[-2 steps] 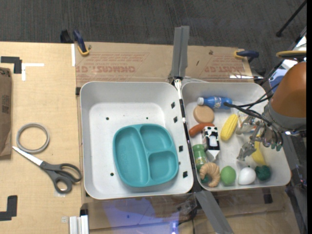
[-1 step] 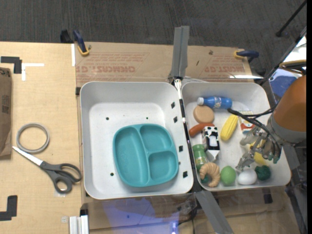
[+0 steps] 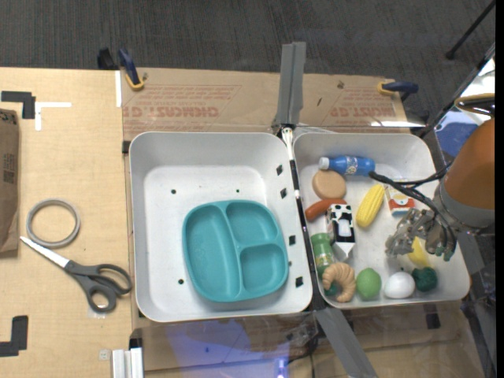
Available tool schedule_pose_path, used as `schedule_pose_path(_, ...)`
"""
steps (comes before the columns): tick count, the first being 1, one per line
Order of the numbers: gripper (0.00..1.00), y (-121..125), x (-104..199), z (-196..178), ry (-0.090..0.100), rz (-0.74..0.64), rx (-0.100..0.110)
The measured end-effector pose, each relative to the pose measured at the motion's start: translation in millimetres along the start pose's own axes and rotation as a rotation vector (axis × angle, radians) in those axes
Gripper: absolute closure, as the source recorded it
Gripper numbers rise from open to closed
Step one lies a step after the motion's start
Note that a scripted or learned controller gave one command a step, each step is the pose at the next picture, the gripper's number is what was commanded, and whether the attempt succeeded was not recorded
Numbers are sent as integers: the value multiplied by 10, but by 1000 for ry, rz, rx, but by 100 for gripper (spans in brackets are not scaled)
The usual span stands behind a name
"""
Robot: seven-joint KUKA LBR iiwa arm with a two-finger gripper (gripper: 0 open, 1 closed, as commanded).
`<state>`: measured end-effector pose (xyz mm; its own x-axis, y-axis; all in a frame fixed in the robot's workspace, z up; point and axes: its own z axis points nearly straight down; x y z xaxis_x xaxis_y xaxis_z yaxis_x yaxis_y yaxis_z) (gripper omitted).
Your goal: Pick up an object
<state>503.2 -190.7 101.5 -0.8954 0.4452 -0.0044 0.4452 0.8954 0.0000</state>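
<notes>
My gripper (image 3: 418, 239) hangs low in the right side of the right bin (image 3: 358, 142), reaching in from the right edge. Just beneath and in front of it lies a small yellow object (image 3: 417, 253), partly hidden by the gripper. Close by are a dark green object (image 3: 425, 279), a white egg (image 3: 399, 284), a green lime (image 3: 368, 283) and a yellow corn cob (image 3: 370, 205). Further left lie a black-and-white cow toy (image 3: 341, 223), a croissant (image 3: 339, 279), a green can (image 3: 322, 252), a red sausage (image 3: 319, 209), a tan bun (image 3: 329, 184) and a blue bottle (image 3: 347, 164).
The left bin (image 3: 157, 172) holds a teal divided plate (image 3: 235, 250). Scissors (image 3: 83, 273) and a roll of tape (image 3: 53, 222) lie on the bench to the left. A cable (image 3: 409, 182) runs across the right bin's back corner toward the arm.
</notes>
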Motion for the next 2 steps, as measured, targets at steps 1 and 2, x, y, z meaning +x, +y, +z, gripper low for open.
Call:
schedule_pose_path(1, 100, 493, 528, 100, 5, 240, 0)
schedule_pose_path(2, 100, -174, 65, -710, 2, 573, 2)
